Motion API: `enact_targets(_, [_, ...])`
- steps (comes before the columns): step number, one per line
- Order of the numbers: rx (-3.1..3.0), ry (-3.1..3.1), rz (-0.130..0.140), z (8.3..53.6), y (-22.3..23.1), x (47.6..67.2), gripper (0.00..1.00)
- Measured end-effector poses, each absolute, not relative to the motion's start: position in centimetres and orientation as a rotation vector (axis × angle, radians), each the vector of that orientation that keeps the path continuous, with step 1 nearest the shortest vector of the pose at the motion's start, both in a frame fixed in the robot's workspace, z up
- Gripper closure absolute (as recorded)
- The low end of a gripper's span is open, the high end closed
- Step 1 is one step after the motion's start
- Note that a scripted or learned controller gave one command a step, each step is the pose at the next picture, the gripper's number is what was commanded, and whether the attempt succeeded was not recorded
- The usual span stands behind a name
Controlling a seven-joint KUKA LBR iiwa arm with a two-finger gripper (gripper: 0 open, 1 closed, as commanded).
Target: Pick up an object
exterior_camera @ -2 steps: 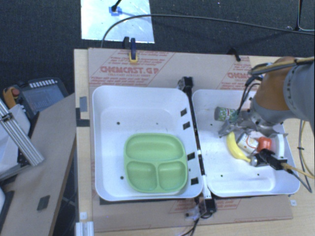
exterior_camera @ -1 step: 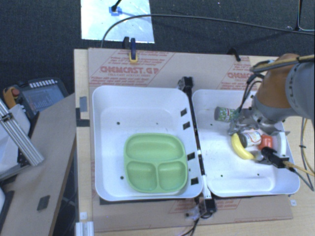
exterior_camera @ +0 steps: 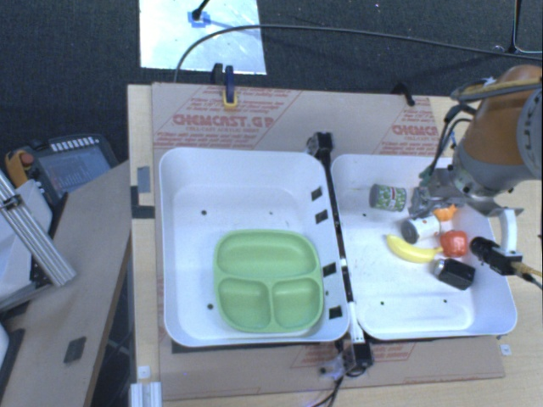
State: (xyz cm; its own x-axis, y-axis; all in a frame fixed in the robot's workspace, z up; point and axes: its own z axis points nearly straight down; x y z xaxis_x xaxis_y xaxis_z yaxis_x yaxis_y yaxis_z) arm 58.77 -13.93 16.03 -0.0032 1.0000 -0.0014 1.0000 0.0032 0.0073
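- My hand hangs low over the right bin, in the half of it toward the worktop's far edge and near the worktop's right edge.
- State of the hand: I cannot tell how it stands, nor whether it has hold of anything; its tip merges with the objects beneath it.
- Nearest candidate: a small white cylinder with an orange end, lying on its side directly below the hand, on the side toward the worktop's near edge. Whether it touches the hand I cannot tell.
- Its long axis runs roughly parallel to the worktop's near edge, orange end toward the right edge.
- Judgement: the coming move turns on a short straight descent, with the grip set across that axis.
- Green-and-white can: on its side just beside the hand, toward the worktop's left edge.
- Banana: just beyond the cylinder toward the near edge, lying along the same direction.
- Red-orange round object: at the banana's right end.
- Black block: nearest the worktop's near right corner of the group.
- Count, right bin: five objects, one of each.
- Count, left bin: one green divided plate, three compartments.
- Bins: two. Arm: one, so no choice of hand arises.
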Motion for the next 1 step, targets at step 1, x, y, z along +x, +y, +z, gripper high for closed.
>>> enact_targets(1, [2.21,2.221,0.008,22.44,-13.48,59.06,1.0])
